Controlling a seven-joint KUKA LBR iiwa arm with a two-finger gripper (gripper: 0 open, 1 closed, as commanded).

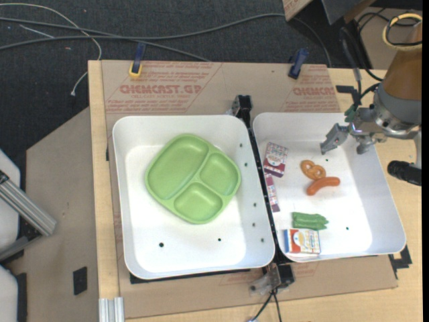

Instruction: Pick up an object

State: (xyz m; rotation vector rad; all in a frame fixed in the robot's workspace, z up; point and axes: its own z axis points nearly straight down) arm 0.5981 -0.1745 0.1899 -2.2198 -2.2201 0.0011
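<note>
Nearest the camera, at the front edge of the right bin (382,200), a small boxed item (299,241) with red and blue printing was seen lying flat, and just behind it, almost touching, a green toy vegetable (310,221). Further back, near the middle of that bin, an orange sausage-shaped piece (323,184) was found, with an orange pretzel-shaped piece (311,169) just beside it. Along the bin's left wall a pink-and-white packet (274,161) was laid.

In the left bin (127,180), a green divided plate (193,178) with three compartments was set near the centre, well apart from the other items.

Farthest back, over the rear right part of the right bin, the gripper (346,139) was held above the bin floor with its fingers spread apart and nothing seen between them, apart from the pretzel-shaped piece.
</note>
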